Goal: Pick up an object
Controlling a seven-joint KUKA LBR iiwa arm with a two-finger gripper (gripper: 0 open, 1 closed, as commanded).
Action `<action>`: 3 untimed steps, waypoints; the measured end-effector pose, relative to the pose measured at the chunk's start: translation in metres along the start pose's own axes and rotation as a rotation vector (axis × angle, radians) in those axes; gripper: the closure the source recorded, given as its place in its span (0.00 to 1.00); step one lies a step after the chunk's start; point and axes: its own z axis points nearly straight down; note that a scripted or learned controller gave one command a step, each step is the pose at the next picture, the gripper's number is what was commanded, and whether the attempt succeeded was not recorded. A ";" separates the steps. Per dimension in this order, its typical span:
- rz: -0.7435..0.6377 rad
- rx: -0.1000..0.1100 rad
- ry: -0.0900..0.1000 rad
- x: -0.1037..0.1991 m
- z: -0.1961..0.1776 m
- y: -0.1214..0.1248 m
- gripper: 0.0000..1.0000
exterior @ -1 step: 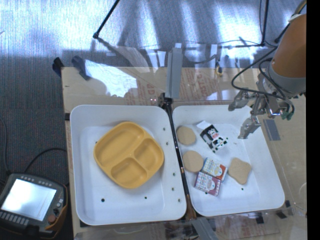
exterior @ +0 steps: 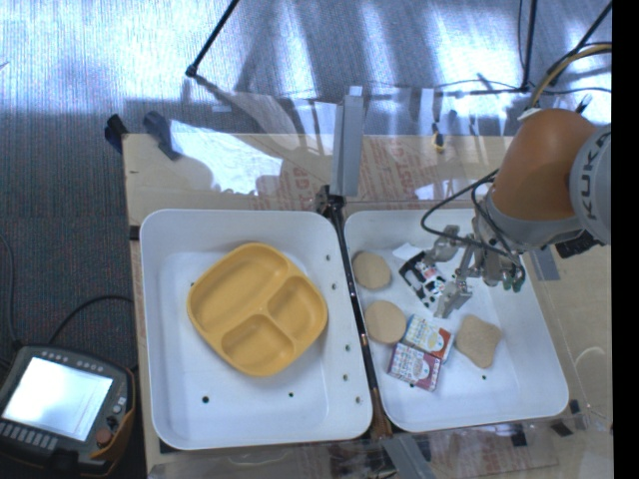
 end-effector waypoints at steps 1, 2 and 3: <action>-0.448 0.010 -0.043 0.011 0.015 -0.034 0.00; -0.453 0.013 -0.041 0.010 0.002 -0.034 1.00; -0.281 0.002 -0.008 0.028 -0.088 -0.019 1.00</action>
